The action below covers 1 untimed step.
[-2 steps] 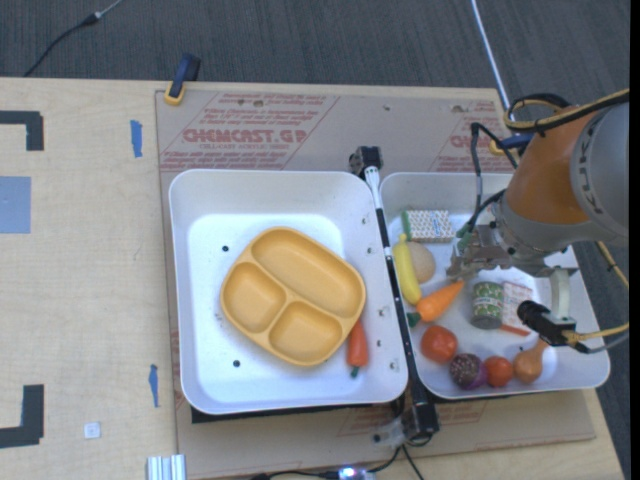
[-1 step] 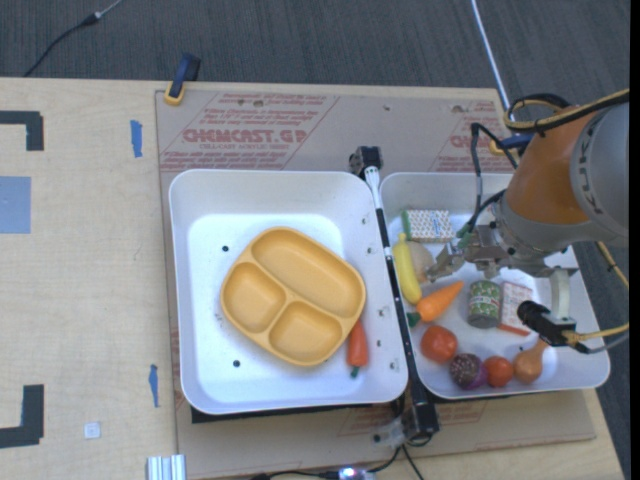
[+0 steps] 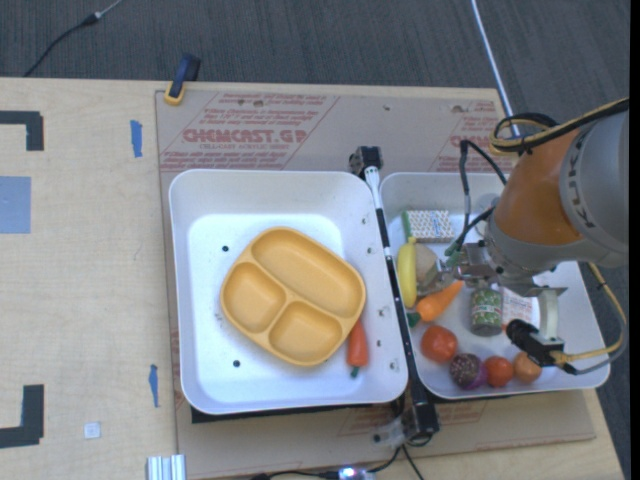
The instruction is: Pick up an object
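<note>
The right bin (image 3: 596, 366) holds several small items. A yellow banana (image 3: 407, 271) lies along its left wall, with an orange carrot (image 3: 440, 301) beside it. A red tomato (image 3: 438, 342), a dark purple fruit (image 3: 465, 369) and two small red and orange fruits (image 3: 510, 371) lie along the front. A green-labelled jar (image 3: 486, 309) stands in the middle. A white patterned box (image 3: 432, 224) sits at the back. My gripper (image 3: 468, 265) hangs low over the middle of this bin, just above the carrot's tip and the jar.
The left bin (image 3: 200, 268) carries a yellow divided plate (image 3: 292, 295) and a red-orange pepper (image 3: 357, 346) by the plate's right front. A beige lump (image 3: 428, 263) lies next to the banana. The bins' shared walls (image 3: 385, 268) run between them.
</note>
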Each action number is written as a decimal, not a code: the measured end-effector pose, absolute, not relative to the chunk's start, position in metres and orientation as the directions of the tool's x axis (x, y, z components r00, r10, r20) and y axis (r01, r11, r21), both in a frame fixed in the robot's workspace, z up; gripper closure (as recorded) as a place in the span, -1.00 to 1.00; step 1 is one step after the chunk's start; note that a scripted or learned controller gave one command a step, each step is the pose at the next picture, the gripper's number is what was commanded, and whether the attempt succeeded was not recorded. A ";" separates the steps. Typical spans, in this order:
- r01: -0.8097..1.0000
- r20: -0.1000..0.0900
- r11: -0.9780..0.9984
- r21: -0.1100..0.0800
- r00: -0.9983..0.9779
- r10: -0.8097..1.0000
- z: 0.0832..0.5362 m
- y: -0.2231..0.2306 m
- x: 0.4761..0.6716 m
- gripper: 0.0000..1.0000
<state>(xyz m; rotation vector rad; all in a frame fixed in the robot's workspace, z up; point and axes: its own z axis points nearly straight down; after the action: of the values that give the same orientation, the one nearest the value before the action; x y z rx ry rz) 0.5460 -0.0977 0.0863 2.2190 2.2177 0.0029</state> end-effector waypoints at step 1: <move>1.000 -0.003 -0.002 0.009 0.002 1.000 0.097 -0.098 0.547 1.00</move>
<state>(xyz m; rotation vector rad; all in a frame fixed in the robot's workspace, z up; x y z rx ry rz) 0.5474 -0.0979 0.0973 2.2173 2.2139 0.0072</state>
